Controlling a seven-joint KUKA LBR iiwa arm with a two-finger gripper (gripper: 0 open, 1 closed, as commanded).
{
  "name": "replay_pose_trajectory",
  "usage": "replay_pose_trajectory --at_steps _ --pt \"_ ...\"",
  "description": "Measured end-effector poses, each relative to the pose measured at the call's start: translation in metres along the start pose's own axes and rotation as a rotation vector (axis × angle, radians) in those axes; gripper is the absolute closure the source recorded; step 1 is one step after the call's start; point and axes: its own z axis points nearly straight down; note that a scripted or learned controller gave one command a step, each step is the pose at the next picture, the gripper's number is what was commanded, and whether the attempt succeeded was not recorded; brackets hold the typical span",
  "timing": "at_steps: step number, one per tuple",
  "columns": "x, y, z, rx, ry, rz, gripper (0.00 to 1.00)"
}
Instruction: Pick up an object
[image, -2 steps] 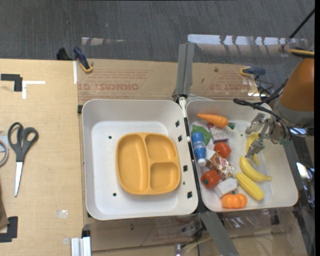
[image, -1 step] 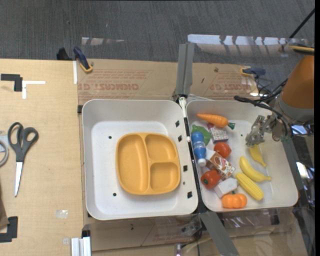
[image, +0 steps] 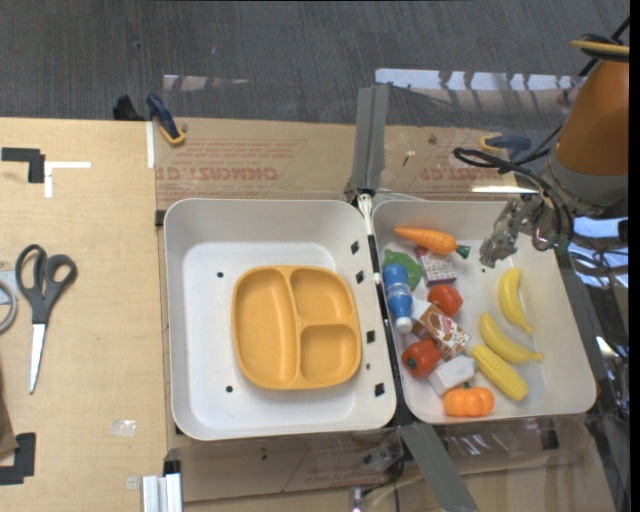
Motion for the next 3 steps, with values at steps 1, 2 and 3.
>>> replay_pose_trajectory --at_steps 1,2,3 --pt "0.000 0.000 0.000 0.000 0.000 0.000 0.00" --pt "0.052 0.027 0.085 -0.002 -0.018 -0.033 0.00" --pt "0.070 0.002 0.090 -0.016 -0.029 0.113 0.00"
